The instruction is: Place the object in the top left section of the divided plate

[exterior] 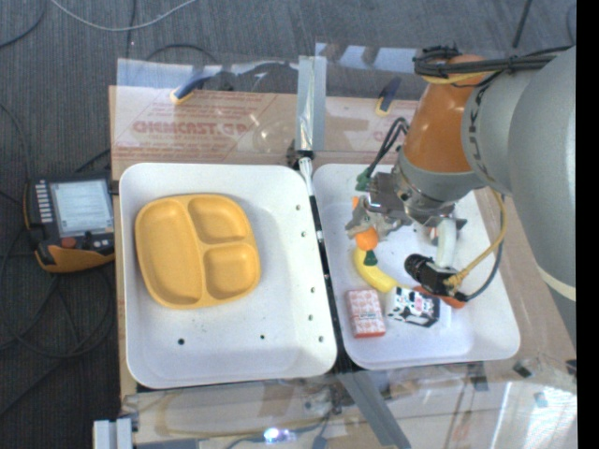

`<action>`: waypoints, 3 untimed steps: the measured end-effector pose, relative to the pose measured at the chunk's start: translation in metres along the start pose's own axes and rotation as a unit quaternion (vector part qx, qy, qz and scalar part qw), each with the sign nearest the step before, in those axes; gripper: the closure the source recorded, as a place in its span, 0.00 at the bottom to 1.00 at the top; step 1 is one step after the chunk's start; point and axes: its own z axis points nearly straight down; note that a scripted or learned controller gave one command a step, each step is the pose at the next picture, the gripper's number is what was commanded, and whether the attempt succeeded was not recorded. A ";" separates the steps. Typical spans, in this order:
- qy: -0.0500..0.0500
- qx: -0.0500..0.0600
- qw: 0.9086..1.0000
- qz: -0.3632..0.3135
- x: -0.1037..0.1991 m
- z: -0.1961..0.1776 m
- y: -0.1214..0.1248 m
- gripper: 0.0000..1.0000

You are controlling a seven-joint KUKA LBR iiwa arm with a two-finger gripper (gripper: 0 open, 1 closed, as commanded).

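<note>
Dark carpet with loose cables surrounds my bench, where two white bins sit side by side. My divided plate (197,249), yellow, lies in the left bin (225,349). My arm (496,110) reaches over the right bin (487,340), and my gripper (372,215) hangs just above a small orange object (367,239); I cannot tell its grip state. Beside it lie a banana (375,275), a red box (366,312) and a black-and-white packet (413,307).
</note>
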 end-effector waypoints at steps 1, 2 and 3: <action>-0.002 -0.001 0.993 -0.121 0.065 -0.001 0.045 1.00; -0.001 0.000 0.989 -0.145 0.131 0.000 0.014 1.00; -0.002 -0.001 1.000 -0.001 0.119 -0.074 -0.022 1.00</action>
